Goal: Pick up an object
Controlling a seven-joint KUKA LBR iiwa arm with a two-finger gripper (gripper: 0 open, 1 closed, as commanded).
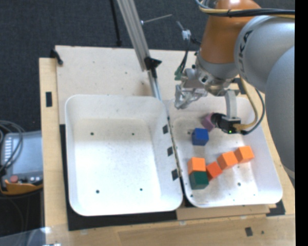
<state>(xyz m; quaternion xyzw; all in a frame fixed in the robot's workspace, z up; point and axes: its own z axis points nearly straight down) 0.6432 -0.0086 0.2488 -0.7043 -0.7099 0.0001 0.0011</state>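
My gripper hung over the right white plastic bin's far corner, apart from the small blue cube lying nearest below it; whether it was clenched, I cannot tell.

Your arm comes in from the right, its grey link bending down into the orange band above the wrist. Below that, your gripper points down and to the left, its fingertips too blurred to read.
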